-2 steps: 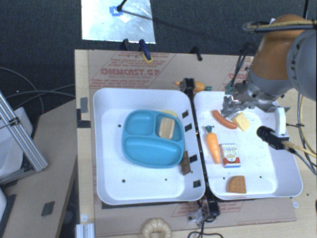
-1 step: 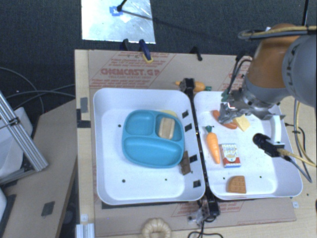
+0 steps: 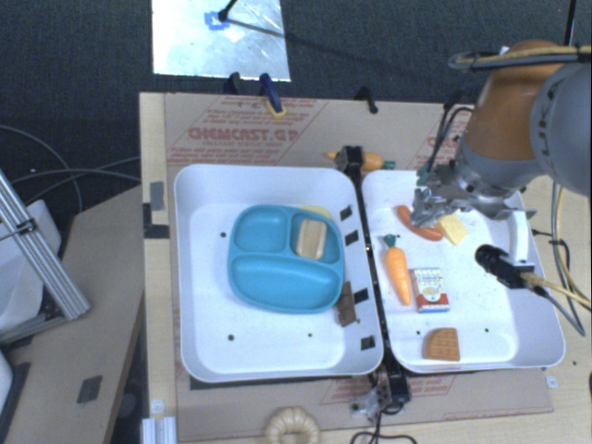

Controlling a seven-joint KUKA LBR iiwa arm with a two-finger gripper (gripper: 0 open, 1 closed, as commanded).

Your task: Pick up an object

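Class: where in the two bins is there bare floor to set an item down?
Free: left bin floor around the blue divided plate, and the right bin's front corner past the brown waffle. Crowded: beneath the hand, by the orange carrot.

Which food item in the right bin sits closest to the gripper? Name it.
The red sausage, right under the gripper. The carrot, small carton and waffle lie farther toward the bin's near edge.
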